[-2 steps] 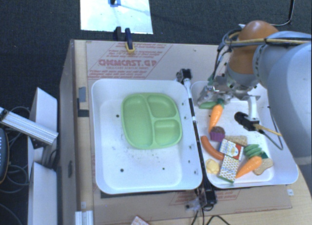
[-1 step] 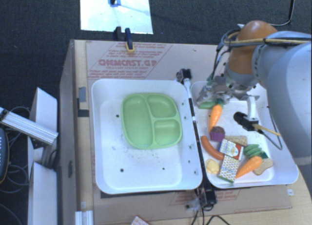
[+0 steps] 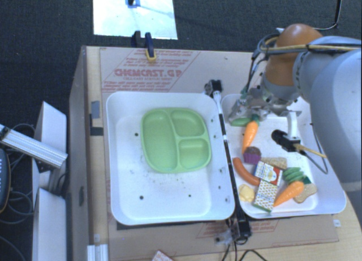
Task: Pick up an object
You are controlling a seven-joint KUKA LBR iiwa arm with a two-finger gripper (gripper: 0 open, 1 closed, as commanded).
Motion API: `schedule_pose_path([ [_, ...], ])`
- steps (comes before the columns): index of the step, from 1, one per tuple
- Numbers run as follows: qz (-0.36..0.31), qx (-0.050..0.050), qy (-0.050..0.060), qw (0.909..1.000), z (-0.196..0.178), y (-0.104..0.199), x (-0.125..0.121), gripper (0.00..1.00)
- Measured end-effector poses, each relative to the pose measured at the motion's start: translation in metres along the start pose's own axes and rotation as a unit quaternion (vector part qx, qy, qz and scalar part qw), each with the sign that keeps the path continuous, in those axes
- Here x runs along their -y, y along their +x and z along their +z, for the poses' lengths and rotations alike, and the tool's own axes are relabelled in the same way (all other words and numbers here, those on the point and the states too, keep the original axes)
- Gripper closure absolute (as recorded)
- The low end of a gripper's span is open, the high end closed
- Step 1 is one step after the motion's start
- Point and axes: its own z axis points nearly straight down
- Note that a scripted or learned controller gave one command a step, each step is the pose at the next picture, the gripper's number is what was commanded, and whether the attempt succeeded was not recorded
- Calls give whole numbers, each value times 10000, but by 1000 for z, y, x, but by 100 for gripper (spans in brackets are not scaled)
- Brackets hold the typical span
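Oddly, the green divided plate (image 3: 174,139) lies plain at left centre, while right of it the gripper (image 3: 247,111) blurs above a toy carrot (image 3: 250,132); finger state unclear. Bulky arm (image 3: 317,73) bends from the right edge.

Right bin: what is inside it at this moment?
The right bin holds toy food: two carrots, a sausage, small cartons and green pieces. The hand reaches in at its upper end; the arm covers whatever lies along the bin's far side.
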Motion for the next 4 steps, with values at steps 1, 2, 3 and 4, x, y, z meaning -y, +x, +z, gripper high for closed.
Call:
schedule_pose_path([
  [1,6,0,1,10000,0,-2,0,0],
  [2,-4,2,1,10000,0,1,0,0],
  [3,-4,1,3,10000,0,1,0,0],
  [4,-4,2,2,10000,0,1,0,0],
])
